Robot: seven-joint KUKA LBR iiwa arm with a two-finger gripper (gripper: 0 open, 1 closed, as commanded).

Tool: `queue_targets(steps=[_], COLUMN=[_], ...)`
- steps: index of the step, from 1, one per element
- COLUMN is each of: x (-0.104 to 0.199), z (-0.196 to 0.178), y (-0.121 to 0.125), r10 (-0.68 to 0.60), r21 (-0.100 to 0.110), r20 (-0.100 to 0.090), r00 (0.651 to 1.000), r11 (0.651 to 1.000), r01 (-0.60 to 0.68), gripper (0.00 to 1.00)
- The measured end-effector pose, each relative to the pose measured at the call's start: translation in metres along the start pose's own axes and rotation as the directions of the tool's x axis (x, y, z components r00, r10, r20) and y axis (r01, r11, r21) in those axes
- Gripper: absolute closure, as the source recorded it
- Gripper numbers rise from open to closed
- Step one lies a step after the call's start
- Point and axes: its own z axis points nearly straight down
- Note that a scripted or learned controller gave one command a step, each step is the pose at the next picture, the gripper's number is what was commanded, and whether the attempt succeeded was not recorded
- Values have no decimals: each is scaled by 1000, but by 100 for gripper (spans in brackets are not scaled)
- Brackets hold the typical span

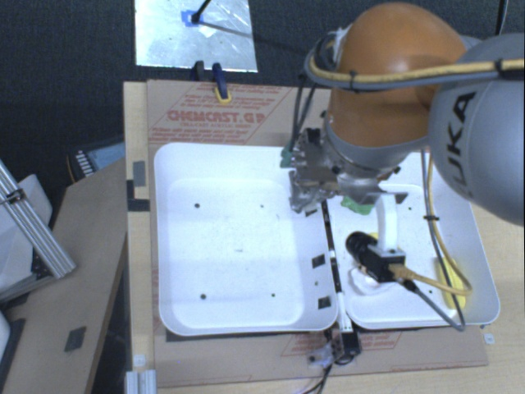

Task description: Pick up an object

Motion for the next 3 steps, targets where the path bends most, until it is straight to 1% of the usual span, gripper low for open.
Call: queue_targets(steps=[1, 2, 3], x=[71, 37, 99], z=[-96, 168, 89], y=[-18, -17, 14], r10=[0, 14, 4], r21=[-23, 2, -22], r20=[-5, 7, -5], r00=[1000, 1000, 1000], r11=[1000, 1000, 1000], r01=[0, -14, -4], gripper=[100, 100, 100])
